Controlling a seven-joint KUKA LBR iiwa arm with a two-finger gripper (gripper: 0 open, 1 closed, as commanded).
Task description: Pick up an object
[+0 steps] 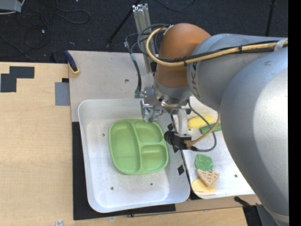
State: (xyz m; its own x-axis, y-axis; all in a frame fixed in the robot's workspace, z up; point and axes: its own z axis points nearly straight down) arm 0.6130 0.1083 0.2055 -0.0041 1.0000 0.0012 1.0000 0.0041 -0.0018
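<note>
So no readable labels or writing on anything here. A green divided plate (138, 146) lies flat in the left white bin (94, 173), roughly in the middle. The gripper (151, 111) hangs right over the plate's far edge, apparently just touching the rim; can't tell how it's set. The right bin (230, 185) has a green leafy piece (203, 162), a yellow wedge (208, 177) and something corn-like (200, 122) near the arm.
</note>
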